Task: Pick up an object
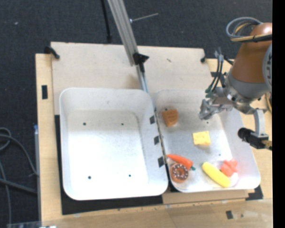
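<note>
Gripper [207,112] hangs near the right bin's [242,127] back edge — finger state cannot be told. Yellow block [201,138] nearby — judged light, soft; grip its flat sides.

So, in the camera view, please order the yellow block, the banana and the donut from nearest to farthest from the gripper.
From the gripper, over the right bin:
1. Yellow block, just below it, mid-bin.
2. Banana, by the bin's near edge, to the right.
3. Donut, in the near left corner; somewhat farther than the banana.
</note>
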Motion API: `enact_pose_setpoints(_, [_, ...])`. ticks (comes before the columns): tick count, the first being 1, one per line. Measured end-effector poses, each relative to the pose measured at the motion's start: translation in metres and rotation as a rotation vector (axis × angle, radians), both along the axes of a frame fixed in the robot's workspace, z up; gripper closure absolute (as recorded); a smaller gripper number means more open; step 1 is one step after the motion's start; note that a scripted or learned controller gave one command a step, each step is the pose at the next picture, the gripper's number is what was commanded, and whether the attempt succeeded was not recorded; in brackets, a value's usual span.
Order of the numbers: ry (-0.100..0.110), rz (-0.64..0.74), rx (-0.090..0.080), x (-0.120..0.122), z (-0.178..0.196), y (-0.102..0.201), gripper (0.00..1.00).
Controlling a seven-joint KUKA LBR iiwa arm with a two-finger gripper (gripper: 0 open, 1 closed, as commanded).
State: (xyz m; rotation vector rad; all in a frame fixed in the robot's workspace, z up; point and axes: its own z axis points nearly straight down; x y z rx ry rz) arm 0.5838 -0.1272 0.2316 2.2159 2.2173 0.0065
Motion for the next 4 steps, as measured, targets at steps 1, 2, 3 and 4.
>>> enact_pose_setpoints(1, [0.005, 0.004, 0.002, 0.001, 0.006, 0.0, 1.0])
enact_pose_setpoints(2, [0.007, 0.004, 0.002, -0.004, -0.002, 0.045, 1.0])
enact_pose_setpoints(3, [0.007, 0.007, 0.004, -0.007, 0.003, 0.108, 1.0])
enact_pose_setpoints(4, [0.008, 0.009, 0.005, -0.02, 0.01, 0.167, 1.0])
